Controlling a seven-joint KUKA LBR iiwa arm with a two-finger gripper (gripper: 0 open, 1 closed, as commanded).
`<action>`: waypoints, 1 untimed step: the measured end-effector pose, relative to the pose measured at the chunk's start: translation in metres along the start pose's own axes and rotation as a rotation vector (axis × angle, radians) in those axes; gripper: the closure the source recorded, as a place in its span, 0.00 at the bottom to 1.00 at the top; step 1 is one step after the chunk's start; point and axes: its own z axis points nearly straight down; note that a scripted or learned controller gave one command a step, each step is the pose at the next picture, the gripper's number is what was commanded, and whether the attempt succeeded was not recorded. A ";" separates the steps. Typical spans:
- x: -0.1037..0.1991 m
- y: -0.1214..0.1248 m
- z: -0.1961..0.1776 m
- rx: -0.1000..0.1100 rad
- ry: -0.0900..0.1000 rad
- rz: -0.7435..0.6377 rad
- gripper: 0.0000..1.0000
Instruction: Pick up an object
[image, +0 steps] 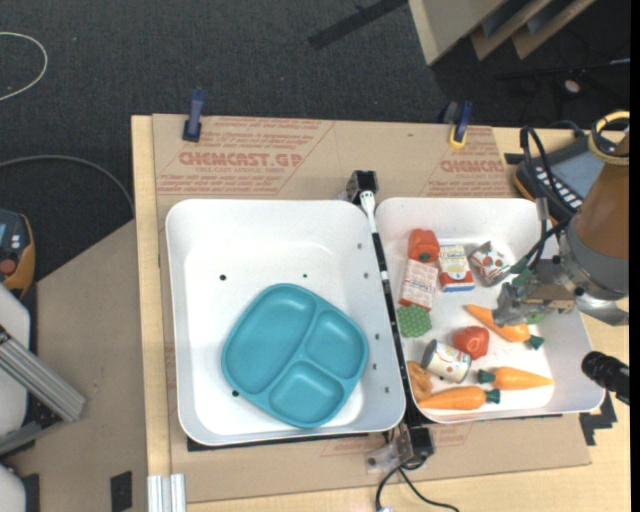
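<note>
dark carpet (200, 50) surrounds brown bench board (250, 150) bearing white bins (200, 240).

A single fixed camera looks down on the bench (300, 150) from above, at a slight slant — the far edge of the bench sits toward the top of the frame, the near edge toward the bottom. It stands far enough back to take in both white bins whole: the left bin (200, 230) and the right bin (520, 215) side by side. Dark floor (200, 50) surrounds the bench. The arm (600, 240) enters from the right edge.
</note>
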 end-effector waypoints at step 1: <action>-0.014 0.004 -0.041 -0.023 -0.002 -0.010 1.00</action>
